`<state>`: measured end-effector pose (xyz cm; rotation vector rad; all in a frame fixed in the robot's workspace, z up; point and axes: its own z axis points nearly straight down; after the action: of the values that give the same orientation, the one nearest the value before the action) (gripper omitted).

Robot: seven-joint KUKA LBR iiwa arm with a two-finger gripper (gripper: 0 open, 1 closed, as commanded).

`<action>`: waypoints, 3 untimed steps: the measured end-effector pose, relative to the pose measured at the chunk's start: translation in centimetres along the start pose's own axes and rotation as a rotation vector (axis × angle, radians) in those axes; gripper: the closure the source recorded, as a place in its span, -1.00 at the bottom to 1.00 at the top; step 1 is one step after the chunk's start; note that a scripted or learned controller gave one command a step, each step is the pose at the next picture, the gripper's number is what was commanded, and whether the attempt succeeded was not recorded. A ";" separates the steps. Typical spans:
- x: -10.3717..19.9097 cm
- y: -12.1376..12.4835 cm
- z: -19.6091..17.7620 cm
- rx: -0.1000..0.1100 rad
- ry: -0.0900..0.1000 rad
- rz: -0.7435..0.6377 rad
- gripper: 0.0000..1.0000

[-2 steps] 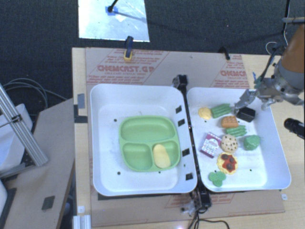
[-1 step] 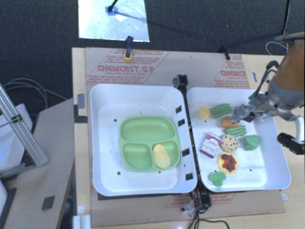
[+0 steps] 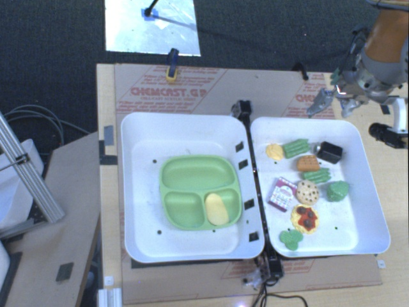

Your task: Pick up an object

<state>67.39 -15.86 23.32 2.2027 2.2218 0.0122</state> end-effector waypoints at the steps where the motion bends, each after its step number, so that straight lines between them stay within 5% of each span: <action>1: 2.7 -5.7 6.3 0.021 0.006 0.007 -1.00; 3: 2.6 -5.4 5.9 0.013 0.003 0.007 -1.00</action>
<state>62.07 -13.34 17.35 2.2185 2.2218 0.0018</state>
